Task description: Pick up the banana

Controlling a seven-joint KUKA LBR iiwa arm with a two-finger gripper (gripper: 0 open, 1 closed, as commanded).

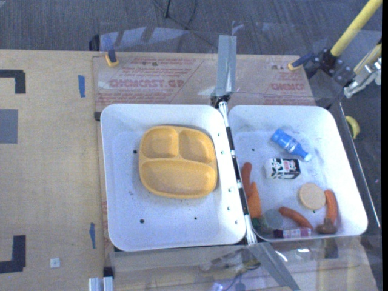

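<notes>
Yellow, what may be the banana (351, 127) peeks just outside the rim of the right bin (279, 107). It is probably soft and light, so hold its middle gently. I cannot tell if the gripper (365, 77) is open.

i watch through one fixed camera set above the bench (48, 162), looking down at a slant. the left bin (121, 180) and right bin (260, 126) sit whole in mid-frame at middling range, with grey floor (73, 5) across the top.
</notes>
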